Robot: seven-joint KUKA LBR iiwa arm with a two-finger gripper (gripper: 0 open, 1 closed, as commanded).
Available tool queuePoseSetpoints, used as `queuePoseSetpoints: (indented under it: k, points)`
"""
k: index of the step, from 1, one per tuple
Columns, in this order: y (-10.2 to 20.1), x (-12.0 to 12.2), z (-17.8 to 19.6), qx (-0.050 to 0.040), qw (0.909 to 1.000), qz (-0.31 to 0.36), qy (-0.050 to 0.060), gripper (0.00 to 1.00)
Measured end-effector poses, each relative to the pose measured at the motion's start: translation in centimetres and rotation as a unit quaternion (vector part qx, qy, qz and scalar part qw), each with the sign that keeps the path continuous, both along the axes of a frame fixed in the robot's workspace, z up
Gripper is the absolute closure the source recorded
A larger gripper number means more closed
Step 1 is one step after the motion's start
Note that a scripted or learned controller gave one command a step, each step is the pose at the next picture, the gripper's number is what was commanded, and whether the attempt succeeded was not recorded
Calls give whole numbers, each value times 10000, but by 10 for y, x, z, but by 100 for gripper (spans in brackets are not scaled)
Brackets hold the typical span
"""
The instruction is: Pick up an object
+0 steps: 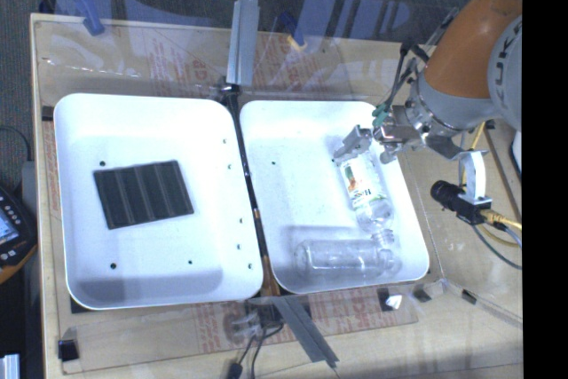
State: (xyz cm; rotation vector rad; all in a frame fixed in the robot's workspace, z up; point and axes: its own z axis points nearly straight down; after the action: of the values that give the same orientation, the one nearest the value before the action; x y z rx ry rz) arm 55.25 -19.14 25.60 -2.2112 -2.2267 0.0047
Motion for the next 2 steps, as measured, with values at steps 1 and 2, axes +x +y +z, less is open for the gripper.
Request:
queuePoseSetpoints:
  k: [1,2]
  points:
    - [-18,23,-36,7,9997,253,0,0]
    - [-18,22,2,-8,9948,1020,-30,0]
